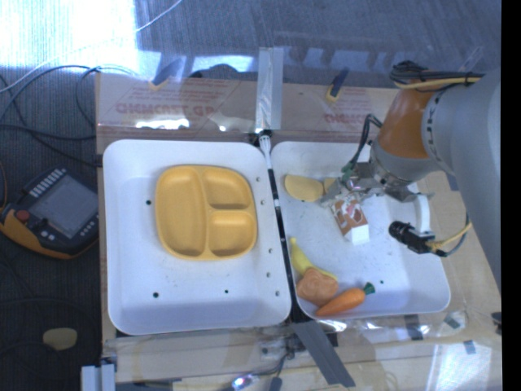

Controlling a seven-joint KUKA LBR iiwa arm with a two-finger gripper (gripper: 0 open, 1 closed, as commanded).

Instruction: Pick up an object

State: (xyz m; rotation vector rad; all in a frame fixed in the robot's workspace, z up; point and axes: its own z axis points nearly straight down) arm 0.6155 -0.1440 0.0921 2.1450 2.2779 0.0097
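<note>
The grey arm with its orange band [407, 125] is reaching in from the right and bending down over the right shallow white plastic bin [407, 287], while the left shallow white plastic bin [130, 292] is lying just beside it, the two rims touching along the middle. A yellow three-compartment plastic tray [205, 211] is sitting flat in the centre of the left bin. In the right bin, the two-finger gripper [356, 184] is hanging low over the upper middle, right at the top of a small white and orange carton [351, 217] that is lying tilted on the bin floor; how the jaws are standing, and whether they are gripping the carton, I cannot tell. A pale yellow rounded food piece [304, 188] is resting just left of the gripper. Near the bin's front left corner, an orange toy carrot with a green tip [342, 300] is lying beside a lumpy orange food piece [316, 283], and a small yellow banana-like piece [299, 257] is touching that lump from above.
</note>
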